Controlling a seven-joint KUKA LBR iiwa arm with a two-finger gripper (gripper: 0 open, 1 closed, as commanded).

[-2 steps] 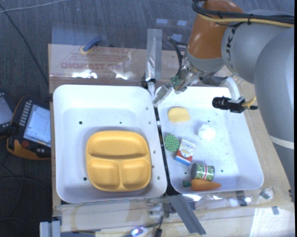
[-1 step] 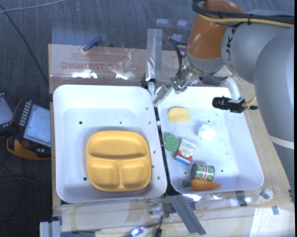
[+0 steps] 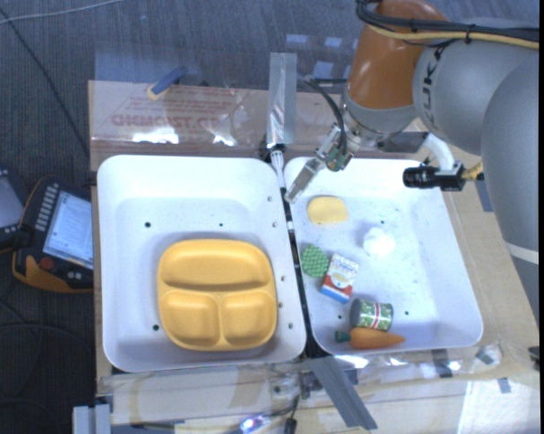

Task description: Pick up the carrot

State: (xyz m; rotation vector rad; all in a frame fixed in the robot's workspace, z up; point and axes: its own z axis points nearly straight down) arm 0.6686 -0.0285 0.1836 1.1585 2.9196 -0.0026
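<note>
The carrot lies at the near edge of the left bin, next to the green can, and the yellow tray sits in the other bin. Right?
Not quite. The camera view shows the carrot at the near edge of the right bin, next to the green can; the yellow tray sits in the left bin.

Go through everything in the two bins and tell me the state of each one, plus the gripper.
carrot: lying flat at the right bin's near edge, touching the can.
can: on its side.
small carton: tipped over.
yellow divided tray: right way up in the left bin.
gripper: over the bins' divider, holding nothing visible.
</note>
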